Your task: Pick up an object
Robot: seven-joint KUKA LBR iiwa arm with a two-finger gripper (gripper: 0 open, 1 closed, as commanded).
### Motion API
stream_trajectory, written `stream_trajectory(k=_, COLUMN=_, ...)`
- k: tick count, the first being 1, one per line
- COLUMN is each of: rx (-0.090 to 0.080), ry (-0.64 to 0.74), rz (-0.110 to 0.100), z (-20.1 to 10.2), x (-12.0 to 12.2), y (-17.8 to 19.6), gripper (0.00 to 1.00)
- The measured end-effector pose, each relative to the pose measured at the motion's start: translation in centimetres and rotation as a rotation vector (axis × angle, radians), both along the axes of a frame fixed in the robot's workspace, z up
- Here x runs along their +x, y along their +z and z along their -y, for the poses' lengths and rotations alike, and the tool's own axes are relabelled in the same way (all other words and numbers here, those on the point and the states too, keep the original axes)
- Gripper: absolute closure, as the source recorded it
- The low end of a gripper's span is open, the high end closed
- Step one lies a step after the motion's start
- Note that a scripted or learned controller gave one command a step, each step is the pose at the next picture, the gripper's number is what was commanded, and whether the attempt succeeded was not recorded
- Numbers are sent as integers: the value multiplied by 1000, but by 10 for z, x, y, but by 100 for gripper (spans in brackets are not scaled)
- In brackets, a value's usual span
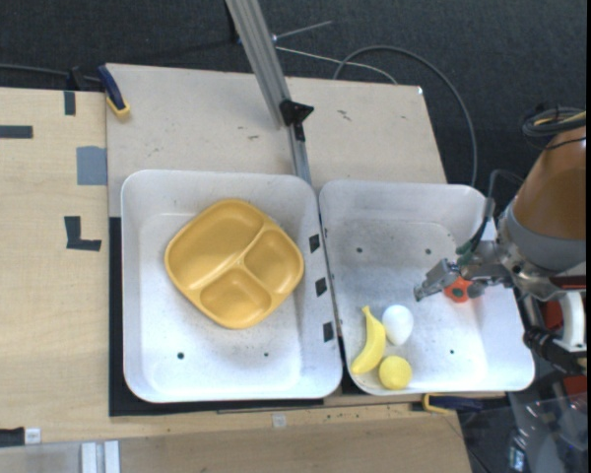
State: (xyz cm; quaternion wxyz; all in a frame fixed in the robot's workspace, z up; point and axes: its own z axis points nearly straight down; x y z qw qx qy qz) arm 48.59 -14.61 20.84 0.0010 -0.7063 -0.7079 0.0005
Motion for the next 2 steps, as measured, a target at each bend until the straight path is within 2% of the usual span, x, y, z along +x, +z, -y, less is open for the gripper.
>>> stream_trajectory(k=1, rx=0, ry=0, rz=0, z=0, x=0, y=0, gripper=0)
stream_trajectory(k=2, rx=1, ry=-1, rz=-5, z=2, x=-1, y=-44, gripper=0)
